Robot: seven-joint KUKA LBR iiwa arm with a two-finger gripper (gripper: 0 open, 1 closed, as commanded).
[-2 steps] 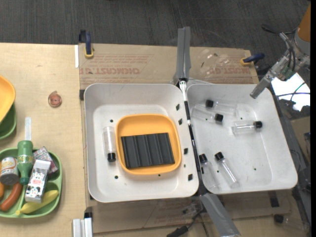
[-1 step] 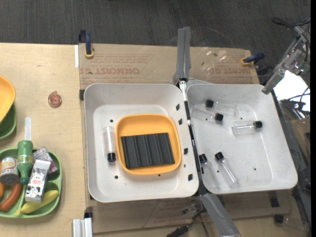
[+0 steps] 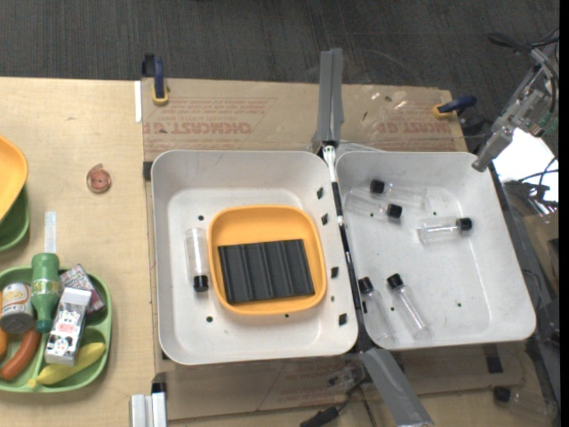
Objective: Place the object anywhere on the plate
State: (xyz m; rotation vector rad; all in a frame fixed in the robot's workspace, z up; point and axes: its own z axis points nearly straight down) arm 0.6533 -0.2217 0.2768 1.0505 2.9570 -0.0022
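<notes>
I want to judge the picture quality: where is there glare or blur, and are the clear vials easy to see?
Camera view: even lighting with soft shadows; bright overexposed patch at the right edge near the gripper, which is blurred; clear vials fade into the white right bin, with mainly their black caps showing; yellow plate sharp.

We see only the arm's end at the upper right of the camera view. The gripper [image 3: 487, 157] sits at the low end of the assembly, which slants down and to the left from the right edge. Its tip points down-left. We can't resolve the fingers, too small and blurred. Nothing visible in its grasp.
</notes>
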